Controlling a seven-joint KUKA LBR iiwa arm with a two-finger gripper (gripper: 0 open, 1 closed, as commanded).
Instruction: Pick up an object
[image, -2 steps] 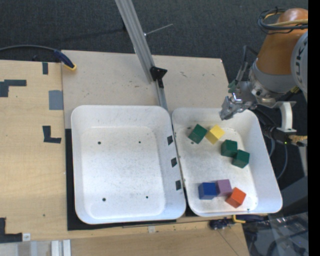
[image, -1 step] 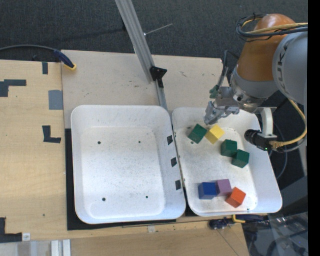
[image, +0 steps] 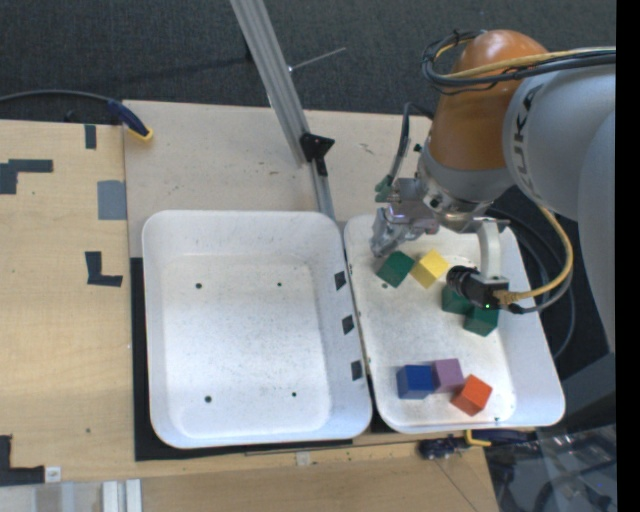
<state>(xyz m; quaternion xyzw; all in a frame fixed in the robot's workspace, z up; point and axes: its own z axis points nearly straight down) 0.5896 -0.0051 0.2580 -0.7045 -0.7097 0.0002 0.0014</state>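
Metal gripper (image: 392, 238) poised over matte green cube (image: 396, 269) beside yellow cube (image: 432, 268) in smooth white bin (image: 530, 395); grip state impossible to tell.

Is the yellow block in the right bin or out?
In: the yellow block lies on the right bin's floor beside a green block.

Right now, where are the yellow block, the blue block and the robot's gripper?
yellow block (image: 432, 268): camera view, middle of its top face.
blue block (image: 416, 380): camera view, middle of its top face.
gripper (image: 388, 243): camera view, at its tips, above the green block (image: 395, 269).
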